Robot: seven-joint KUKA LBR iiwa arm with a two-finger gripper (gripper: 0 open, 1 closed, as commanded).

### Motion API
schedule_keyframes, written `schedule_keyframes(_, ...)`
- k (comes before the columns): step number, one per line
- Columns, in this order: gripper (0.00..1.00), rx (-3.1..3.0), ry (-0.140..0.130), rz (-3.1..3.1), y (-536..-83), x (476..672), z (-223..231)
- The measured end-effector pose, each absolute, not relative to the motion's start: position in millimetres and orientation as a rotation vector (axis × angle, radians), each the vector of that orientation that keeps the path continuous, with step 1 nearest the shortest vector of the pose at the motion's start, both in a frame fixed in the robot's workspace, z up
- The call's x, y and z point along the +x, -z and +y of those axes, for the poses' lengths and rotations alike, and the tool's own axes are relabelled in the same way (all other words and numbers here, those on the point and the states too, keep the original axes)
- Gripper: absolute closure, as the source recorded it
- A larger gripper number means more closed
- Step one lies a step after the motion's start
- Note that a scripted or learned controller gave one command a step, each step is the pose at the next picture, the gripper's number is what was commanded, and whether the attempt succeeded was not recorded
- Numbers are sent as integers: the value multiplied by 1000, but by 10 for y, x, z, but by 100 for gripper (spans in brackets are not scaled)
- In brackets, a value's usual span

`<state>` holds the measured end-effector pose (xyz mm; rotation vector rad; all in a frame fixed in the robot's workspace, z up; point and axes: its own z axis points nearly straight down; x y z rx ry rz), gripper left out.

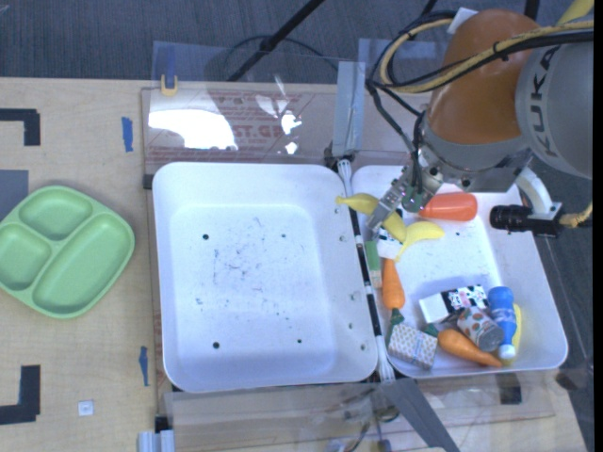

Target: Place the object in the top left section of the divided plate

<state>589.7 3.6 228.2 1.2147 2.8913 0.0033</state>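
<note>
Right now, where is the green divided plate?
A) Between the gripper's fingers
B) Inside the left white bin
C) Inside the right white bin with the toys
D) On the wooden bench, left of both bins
D: the green divided plate lies on the bench to the left of the left bin, apart from the gripper over the right bin.

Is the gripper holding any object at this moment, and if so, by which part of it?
It cannot be told. The gripper sits low over the yellow banana at the right bin's left edge, but nothing is clearly visible between its fingers.
</note>
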Motion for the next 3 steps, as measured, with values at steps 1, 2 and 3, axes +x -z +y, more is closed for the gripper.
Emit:
schedule_keyframes(1,100,1387,1,2821,-1843,5530,738)
schedule_keyframes(2,100,1424,-3,2798,-2077,5527,1663)
schedule_keyframes(3,100,1139,-4,2923,-1997,6105,2164)
